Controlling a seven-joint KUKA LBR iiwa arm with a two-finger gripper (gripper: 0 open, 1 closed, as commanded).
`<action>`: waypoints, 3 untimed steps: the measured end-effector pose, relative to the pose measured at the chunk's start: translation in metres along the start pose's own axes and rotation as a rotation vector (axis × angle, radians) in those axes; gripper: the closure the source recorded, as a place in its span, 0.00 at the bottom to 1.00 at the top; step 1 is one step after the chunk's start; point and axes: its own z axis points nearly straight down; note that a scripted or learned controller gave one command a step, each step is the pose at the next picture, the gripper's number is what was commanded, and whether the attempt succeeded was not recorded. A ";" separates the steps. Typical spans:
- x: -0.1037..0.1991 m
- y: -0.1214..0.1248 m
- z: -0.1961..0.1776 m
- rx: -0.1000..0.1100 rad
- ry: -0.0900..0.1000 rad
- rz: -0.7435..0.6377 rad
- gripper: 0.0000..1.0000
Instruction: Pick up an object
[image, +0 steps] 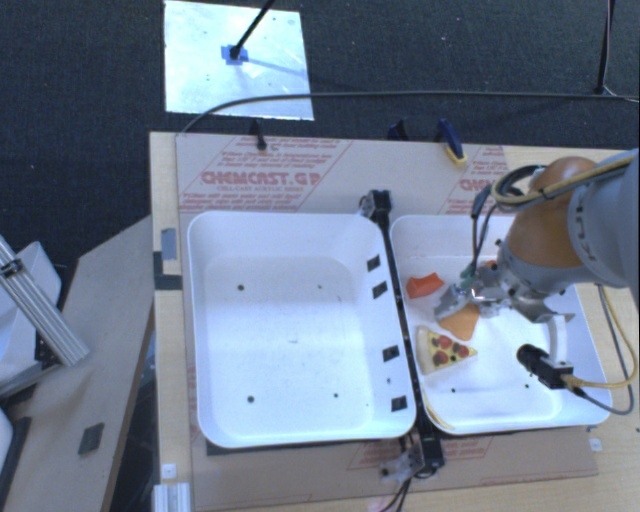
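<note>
The end effector (470, 298) hangs low in the right bin (500, 412), and what matters is how close the orange piece (462, 322) sits — just beside and a bit nearer the front edge, apparently touching the tip, though I can't tell for sure. Can't tell if it's open or closed either; nothing visibly held. The red piece (424, 285) lies to its left, approx level, near the divider between bins. The pizza slice toy (443, 350) lies further toward the near side, its point toward the left bin (290, 235). The orange piece looks the likeliest pick — barely any travel needed.
</note>
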 end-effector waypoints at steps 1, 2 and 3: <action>-0.003 0.005 -0.012 -0.010 -0.004 0.000 1.00; 0.091 0.082 -0.108 -0.021 -0.002 -0.014 1.00; 0.161 -0.006 -0.129 -0.003 -0.001 -0.008 1.00</action>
